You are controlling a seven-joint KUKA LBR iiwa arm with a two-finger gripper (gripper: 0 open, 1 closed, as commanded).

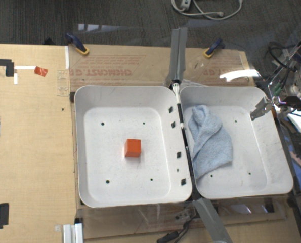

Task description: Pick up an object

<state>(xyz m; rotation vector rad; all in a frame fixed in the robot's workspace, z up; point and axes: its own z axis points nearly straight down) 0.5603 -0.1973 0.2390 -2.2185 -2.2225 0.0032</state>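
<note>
Small orange block (133, 148): cube-shaped, sits flat on the floor of the left bin (89, 186), a little below its centre, well apart from every wall. Pale blue cloth (209, 142): crumpled and folded over itself, lies in the right bin (271, 181) against its left side, running from upper middle toward the lower left.

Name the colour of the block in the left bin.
Orange-red; the block shows plainly in the camera view.
</note>
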